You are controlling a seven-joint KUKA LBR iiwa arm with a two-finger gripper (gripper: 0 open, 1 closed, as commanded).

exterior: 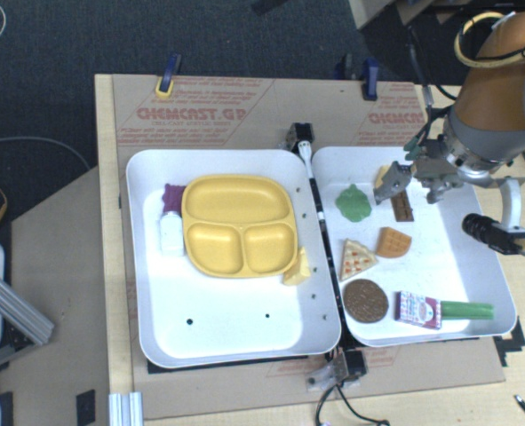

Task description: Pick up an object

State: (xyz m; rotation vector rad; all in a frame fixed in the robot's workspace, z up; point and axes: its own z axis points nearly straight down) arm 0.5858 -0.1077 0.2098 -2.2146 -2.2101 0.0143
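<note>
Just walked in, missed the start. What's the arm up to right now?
The arm reaches in from the right, with its gripper low over the far end of the right bin, close to a small brown bar and a green lump. Nothing is visibly gripped. Also lying in that bin: a pizza slice, an orange piece, a brown cookie and a green-handled packet. The left bin holds a yellow divided tray.

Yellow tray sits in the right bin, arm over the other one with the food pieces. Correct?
Not quite. The camera view shows the yellow tray in the left bin; the arm is over the right bin, the other one with the food pieces.
</note>
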